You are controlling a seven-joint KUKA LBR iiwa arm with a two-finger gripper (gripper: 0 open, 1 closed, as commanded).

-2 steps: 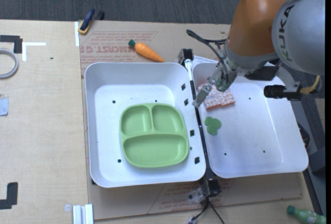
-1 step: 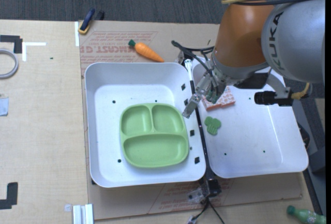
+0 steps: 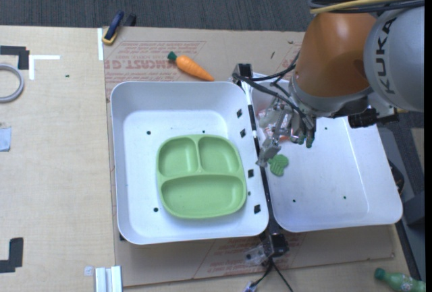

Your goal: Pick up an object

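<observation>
So the only loose thing inside the bins that looks grabbable is a small green object [image 3: 279, 164], leafy or blob-shaped, too small to say what it really is. It's lying on the floor of the right bin [image 3: 351, 203], close to that bin's left wall, right next to the divide between the two bins.

The gripper [image 3: 287, 130] is just above and beside it, low over the same left part of the right bin. There's a tangle of metal parts, cables and something pinkish-red around the tip, so honestly I can't tell whether the claw is spread or pressed together, and I can't see anything pinched in it. The green thing looks like it's sitting on the bin floor by itself.

The arm [image 3: 358, 54] comes in from the right, with the big orange band hanging over the top of the right bin.

The left bin [image 3: 135, 149] has a green divided plate [image 3: 200, 177] with three compartments, lying flat in the middle.

Outside the bins, on the cardboard behind the left one, there's a toy carrot [image 3: 191, 67]. A green bottle [image 3: 398, 278] lies near the bottom right corner, off the bench.
</observation>
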